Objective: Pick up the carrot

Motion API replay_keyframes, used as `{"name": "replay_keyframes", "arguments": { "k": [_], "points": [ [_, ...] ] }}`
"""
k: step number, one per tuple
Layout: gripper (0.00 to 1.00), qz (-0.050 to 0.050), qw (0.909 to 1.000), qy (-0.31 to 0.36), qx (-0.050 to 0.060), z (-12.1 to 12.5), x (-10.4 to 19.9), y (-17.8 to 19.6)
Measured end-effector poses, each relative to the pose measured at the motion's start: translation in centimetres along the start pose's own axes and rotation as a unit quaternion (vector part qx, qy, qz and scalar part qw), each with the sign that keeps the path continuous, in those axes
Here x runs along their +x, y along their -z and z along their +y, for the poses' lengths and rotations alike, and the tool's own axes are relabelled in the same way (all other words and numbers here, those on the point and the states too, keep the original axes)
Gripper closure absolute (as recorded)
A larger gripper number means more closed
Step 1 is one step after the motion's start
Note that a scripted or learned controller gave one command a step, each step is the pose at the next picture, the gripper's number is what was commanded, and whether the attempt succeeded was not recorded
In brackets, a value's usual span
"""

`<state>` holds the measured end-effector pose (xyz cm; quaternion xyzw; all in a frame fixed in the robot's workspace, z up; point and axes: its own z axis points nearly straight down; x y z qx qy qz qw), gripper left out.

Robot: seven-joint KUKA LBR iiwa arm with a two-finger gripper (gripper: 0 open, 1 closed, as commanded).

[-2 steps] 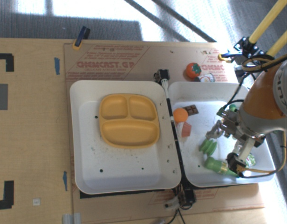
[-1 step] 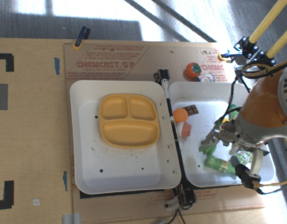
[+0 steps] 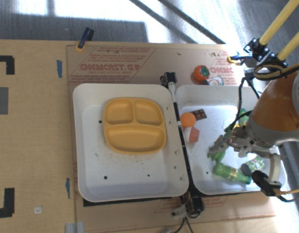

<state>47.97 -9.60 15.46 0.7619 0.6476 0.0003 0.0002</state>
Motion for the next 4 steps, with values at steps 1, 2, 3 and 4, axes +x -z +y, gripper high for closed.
{"name": "replay_keyframes", "arguments": {
  "k": [1, 2, 3, 4],
  "points": [
    [0.00, 0.001, 1.0000, -0.006, 0.002, 0.0, -0.3, -1.5],
    [0.00, -0.001, 0.9949, 0.101, -0.001, 3.1, -9.5, 4.1],
    [0.00, 0.001, 0.9784, 0.207, 0.001, 1.5, -9.6, 0.6],
    [0.00, 0.000, 0.9612, 0.276, -0.001, 1.4, -8.3, 1.7]
  ]
}}
